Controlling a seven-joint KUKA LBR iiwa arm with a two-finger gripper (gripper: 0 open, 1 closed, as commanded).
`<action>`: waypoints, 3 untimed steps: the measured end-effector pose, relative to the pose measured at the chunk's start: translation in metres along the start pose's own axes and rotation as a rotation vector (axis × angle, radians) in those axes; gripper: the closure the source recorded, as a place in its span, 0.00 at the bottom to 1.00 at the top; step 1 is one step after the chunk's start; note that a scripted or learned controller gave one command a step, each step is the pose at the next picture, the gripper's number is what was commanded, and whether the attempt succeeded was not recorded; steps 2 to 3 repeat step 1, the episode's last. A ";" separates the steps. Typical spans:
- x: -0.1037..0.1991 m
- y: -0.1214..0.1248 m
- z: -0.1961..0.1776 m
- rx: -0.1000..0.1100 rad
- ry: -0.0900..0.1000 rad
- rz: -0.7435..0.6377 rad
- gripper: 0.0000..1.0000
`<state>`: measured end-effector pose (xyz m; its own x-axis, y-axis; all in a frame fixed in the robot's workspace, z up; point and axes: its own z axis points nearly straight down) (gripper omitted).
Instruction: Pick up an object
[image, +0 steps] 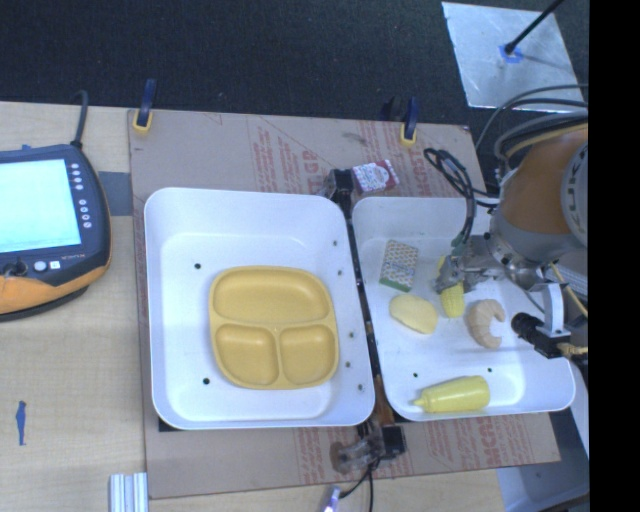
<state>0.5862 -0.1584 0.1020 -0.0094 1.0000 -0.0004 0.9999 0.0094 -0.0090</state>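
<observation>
In the right bin (530, 395) my gripper (456, 276) hangs low over the bin's middle, reaching in from the right. A small yellow object (452, 301) lies right at its tip, touching or nearly touching it. To the left of that sits a pale yellow lemon-shaped piece (413, 314), and to the right a beige curved piece (485, 323). Near the bin's front wall a yellow squeeze bottle (455, 395) lies on its side. A green-and-white patterned pad (400, 263) rests at the back left of the bin.
The left bin (175, 300) holds a yellow divided plate (273, 327). A small red-and-white packet (372, 177) lies on the cardboard behind the bins. A teach pendant (45, 225) sits at the far left of the bench. Cables loop behind the arm.
</observation>
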 end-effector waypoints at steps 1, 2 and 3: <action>0.048 0.040 -0.088 -0.008 0.002 0.006 1.00; 0.048 0.040 -0.088 -0.008 0.002 0.006 1.00; 0.048 0.040 -0.088 -0.008 0.002 0.006 1.00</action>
